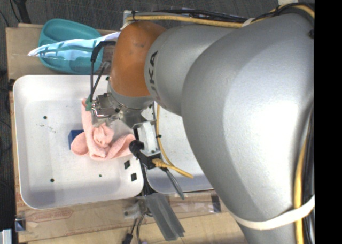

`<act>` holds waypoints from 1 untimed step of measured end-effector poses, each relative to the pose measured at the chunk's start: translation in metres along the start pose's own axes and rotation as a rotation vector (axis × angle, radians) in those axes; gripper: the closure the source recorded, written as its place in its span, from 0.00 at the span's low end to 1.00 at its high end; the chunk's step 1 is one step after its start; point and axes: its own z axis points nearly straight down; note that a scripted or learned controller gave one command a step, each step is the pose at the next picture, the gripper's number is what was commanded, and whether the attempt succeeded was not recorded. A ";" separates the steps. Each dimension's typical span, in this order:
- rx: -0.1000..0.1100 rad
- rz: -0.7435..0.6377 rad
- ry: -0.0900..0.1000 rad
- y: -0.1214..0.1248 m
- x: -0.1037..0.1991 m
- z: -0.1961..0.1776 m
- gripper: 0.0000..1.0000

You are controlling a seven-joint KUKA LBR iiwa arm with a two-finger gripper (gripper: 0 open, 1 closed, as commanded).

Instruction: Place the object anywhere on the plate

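I am reaching in from the right, my big grey arm [235, 114] covering most of the bench, the orange band [133, 58] above my wrist sitting over the gap between the two bins. My pincer [104, 113] is pointing down into the left bin [32, 146], right over a pink cloth [104, 140], and its metal end is touching or nearly touching the top of that cloth. I cannot tell how the pincer is set, since my own wrist is hiding the tips from this slanted view.

The pink cloth is lying soft and crumpled, bunched into rounded folds, near the right wall of the left bin. A small blue object [75, 137] is peeking out just beside the cloth's left edge, perhaps partly under it. The bin itself is shallow, white and smooth, with rounded corners and a few dark dots on its floor.

The right bin [171, 181] is showing as a white strip beneath my arm. Behind the left bin, a teal plate [67, 50] is resting on the wooden bench [21, 39], with a white and blue wrapper [69, 49] lying across it.
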 end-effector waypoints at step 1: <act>-0.001 -0.034 0.002 0.040 -0.040 -0.008 1.00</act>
